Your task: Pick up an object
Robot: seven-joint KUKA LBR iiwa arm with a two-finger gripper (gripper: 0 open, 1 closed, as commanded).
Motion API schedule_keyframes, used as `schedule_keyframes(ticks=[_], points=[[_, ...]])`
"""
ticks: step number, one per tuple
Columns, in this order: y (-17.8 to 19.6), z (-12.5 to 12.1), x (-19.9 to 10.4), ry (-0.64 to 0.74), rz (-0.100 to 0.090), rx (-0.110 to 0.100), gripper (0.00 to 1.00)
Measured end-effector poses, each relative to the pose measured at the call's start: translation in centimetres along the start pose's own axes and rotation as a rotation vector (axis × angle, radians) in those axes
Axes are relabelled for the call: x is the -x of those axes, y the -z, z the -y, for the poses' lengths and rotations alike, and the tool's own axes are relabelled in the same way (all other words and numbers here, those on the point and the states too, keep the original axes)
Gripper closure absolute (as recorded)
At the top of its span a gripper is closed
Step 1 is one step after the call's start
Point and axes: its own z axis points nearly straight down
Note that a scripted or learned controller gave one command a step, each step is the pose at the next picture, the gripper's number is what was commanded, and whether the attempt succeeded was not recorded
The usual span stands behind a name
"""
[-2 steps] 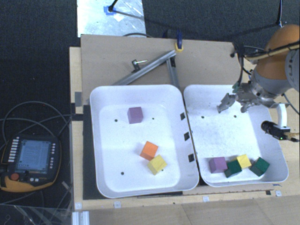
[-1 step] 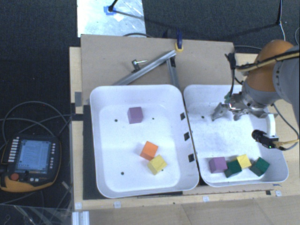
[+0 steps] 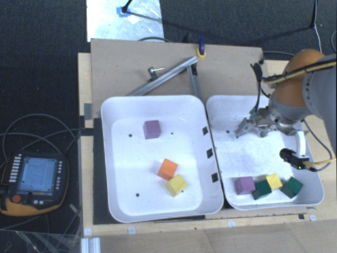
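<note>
Camera view, your gripper (image 3: 251,128) hangs over the right bin (image 3: 231,109), fingers spread and holding nothing, purple cube (image 3: 244,185) well nearer.

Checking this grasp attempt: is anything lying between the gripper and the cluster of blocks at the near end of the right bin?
Nothing visible. The gripper hangs over the right bin, with bare white floor between it and the purple block, the nearest of the cluster.

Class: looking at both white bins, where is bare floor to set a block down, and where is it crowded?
Left bin: bare along its left side and front-left corner, beside the purple cube. Right bin: bare in the middle, between the gripper and the front. Crowded: right bin's front row of cubes.
</note>
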Motion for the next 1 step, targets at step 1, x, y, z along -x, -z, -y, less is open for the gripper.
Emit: schedule_keyframes(ticks=[1], points=[[1.27, -0.16, 0.04, 0.002, 0.001, 0.005, 1.00]])
